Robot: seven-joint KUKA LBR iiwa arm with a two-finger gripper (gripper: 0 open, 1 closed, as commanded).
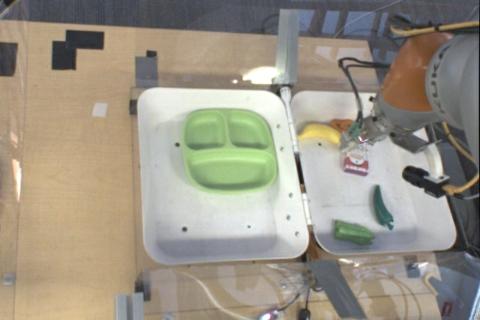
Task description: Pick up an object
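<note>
My gripper (359, 134) hangs over the back part of the right bin (420, 236), reaching in from the right. Directly in front of it is a small pink and white carton (356, 160), close to the gripper's tip; whether they touch is unclear. A yellow banana (318, 133) lies just left of the gripper, with a small orange item (342, 124) between them. A dark green cucumber-like piece (382, 206) and a lighter green object (352, 232) lie nearer the bin's front.
The left bin (161, 161) holds a light green divided plate (228, 149). A metal post (288, 49) stands behind the seam between the bins. The grey arm with its orange band (409, 79) covers the right bin's back right corner.
</note>
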